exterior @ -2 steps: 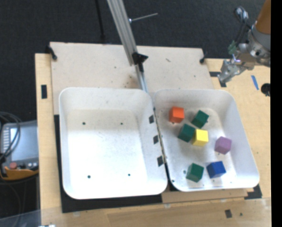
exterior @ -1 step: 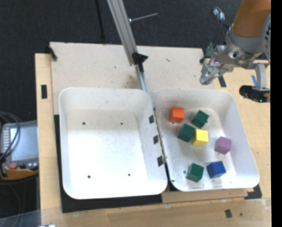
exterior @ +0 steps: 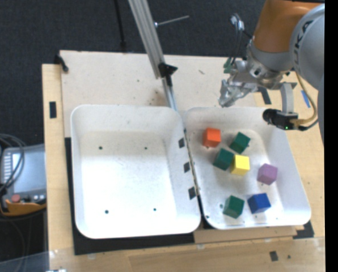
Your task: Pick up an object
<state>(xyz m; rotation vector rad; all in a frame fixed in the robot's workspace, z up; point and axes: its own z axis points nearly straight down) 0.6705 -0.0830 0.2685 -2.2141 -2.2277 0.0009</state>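
Two shallow white bins sit side by side on the worktop [exterior: 112,72], a pale board that carries the whole rig; the left bin [exterior: 84,152] serves plainly as the receiving side, while the right bin [exterior: 291,169] holds all the stock. That split suits a pick task: everything to be taken lies within the arm's near reach.

Next in size, the arm [exterior: 282,21] enters from the right, its orange band high above the wrist. It hangs over the far rim of the right bin, above and beyond the blocks rather than among them. A slanted metal post [exterior: 149,33] rises from the junction of the bins.

The claw [exterior: 230,95] points down near the bin's back edge. Whether it is released or clenched cannot be told at this angle; nothing is seen between its tips.

Candidate objects, all in the right bin: an orange cube [exterior: 212,137] nearest the claw and standing apart, hence the easiest target in my judgement; green cubes [exterior: 240,142] and [exterior: 223,160]; a yellow cube [exterior: 241,164] touching the latter, a crowded grasp; a purple block [exterior: 267,174]; a blue cube [exterior: 259,202]; a third green cube [exterior: 233,206].
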